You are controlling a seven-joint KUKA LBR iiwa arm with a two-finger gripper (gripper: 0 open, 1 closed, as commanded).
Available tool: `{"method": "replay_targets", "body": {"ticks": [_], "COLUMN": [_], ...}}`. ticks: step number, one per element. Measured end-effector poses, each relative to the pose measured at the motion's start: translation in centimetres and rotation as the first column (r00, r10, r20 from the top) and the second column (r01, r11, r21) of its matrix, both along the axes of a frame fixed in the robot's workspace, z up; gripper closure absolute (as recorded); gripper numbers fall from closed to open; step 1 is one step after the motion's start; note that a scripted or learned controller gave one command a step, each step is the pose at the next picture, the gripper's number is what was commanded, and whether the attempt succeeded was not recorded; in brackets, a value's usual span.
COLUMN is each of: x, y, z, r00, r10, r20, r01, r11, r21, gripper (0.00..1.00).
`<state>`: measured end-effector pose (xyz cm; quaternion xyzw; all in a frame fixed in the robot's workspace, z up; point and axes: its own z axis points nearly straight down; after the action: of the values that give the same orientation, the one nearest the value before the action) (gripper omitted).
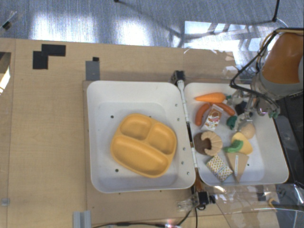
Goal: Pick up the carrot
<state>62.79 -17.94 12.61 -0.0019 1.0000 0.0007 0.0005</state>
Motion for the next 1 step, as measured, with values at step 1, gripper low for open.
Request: {"method": "replay_targets", "body": {"ticks": [1], "x": [-4.03], "y": [-1.79], "z": [-3.4], "r00": [0.983], "r10": [0.183], "r20": [0.016], "r01": [-0.182], "r11": [0.983], "r21": [-0.007], "gripper": [0.0]}}
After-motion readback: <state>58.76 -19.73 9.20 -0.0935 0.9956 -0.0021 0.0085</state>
